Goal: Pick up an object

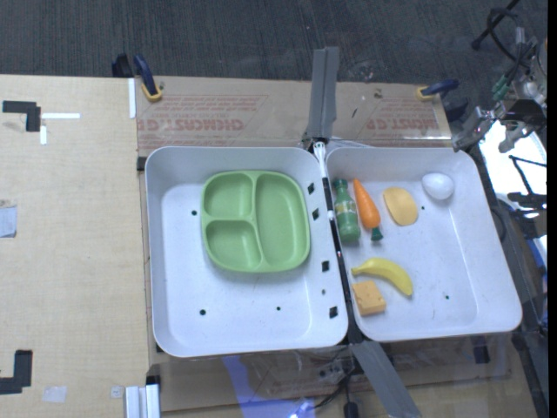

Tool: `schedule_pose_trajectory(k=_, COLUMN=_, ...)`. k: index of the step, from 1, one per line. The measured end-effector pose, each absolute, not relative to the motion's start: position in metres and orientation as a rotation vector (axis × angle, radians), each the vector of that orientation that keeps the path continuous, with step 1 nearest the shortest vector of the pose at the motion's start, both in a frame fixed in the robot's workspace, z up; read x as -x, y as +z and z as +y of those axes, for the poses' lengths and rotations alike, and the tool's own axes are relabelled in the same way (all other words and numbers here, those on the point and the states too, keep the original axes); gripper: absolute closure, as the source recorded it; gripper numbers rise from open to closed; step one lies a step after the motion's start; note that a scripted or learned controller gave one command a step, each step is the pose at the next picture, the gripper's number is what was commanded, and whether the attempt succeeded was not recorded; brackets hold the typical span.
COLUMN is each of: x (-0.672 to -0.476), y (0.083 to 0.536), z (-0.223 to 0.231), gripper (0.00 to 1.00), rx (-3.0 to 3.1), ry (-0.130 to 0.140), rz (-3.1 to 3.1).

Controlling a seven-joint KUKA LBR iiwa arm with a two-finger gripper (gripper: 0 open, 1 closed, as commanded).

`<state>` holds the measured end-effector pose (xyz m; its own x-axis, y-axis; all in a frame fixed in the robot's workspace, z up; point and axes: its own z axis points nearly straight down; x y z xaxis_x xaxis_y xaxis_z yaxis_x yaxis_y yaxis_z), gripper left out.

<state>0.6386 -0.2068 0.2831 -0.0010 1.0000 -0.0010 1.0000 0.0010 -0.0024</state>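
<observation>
Nothing's getting picked yet, all the toy food is just sitting in the right bin (496, 259): green bottle (346, 212), carrot (366, 205), banana (384, 274), a white egg (437, 185), all untouched. The green divided plate (256, 221) is lying in the left bin (174, 303). Bins are resting on a cardboard-covered bench (218, 116), dark floor behind.

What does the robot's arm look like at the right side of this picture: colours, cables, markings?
Past the far corner of the right bin there are grey metal parts with thin dark cables and a small green piece. Glare blurs them, so I cannot tell markings, or whether they belong to the arm.
</observation>
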Motion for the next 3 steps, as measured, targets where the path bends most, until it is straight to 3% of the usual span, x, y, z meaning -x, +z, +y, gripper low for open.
schedule_pose_trajectory(k=1, x=-0.622, y=0.111, z=-0.183, gripper=0.00, rx=2.117, ry=0.003, rz=-2.320)
schedule_pose_trajectory(k=2, x=-0.598, y=0.091, z=-0.104, gripper=0.00, rx=2.248, ry=0.003, rz=-2.194)
schedule_pose_trajectory(k=3, x=-0.540, y=0.091, z=-0.142, gripper=0.00, rx=2.181, ry=0.002, rz=-2.259)
